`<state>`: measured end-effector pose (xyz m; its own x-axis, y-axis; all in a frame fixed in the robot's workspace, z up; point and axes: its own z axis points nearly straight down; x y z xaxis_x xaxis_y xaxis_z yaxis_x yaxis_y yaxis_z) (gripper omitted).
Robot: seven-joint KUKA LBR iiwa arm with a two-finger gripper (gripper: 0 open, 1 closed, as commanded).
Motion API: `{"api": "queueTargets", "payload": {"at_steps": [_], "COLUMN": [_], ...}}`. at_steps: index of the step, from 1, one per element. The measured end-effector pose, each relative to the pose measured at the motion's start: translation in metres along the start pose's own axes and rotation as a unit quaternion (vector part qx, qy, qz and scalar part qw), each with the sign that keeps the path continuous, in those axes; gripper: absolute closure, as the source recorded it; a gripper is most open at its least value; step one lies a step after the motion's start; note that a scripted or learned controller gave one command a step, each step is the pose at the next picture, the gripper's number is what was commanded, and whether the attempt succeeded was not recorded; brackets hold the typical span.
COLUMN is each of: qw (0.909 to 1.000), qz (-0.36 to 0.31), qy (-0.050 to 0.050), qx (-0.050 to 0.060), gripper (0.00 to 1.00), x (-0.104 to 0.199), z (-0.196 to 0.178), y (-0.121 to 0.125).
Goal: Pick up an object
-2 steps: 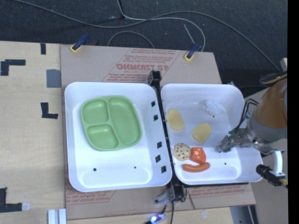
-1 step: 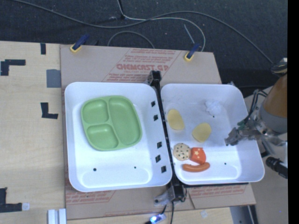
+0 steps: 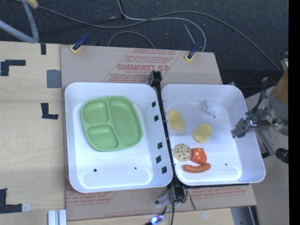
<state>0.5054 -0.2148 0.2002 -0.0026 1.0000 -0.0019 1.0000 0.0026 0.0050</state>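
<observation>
- Positioned at the right bin's (image 3: 253,172) outer rim, the gripper (image 3: 240,129) is seen above the wall, clear of every item; whether it is spread or closed cannot be told.
- Nothing is carried by it, so a pick is judged not yet begun.
- Food pieces are grouped toward the bin's left half: two pale yellow pieces (image 3: 176,120), a cookie (image 3: 182,152), a tomato (image 3: 198,155).
- Nearest the front wall, the red sausage (image 3: 196,168) is laid with its long axis running left-right, slightly bowed.

Soft, even overhead light; mild blur, faint glare on white bins (image 3: 112,184).
</observation>
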Motion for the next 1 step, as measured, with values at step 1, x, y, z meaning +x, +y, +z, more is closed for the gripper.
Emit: {"api": "queueTargets", "payload": {"at_steps": [1], "qw": [1.0000], "qz": [0.000], "qy": [0.000], "qx": [0.001], "gripper": [1.00], "x": [-0.0029], "z": [-0.0429], "y": [0.0035]}}
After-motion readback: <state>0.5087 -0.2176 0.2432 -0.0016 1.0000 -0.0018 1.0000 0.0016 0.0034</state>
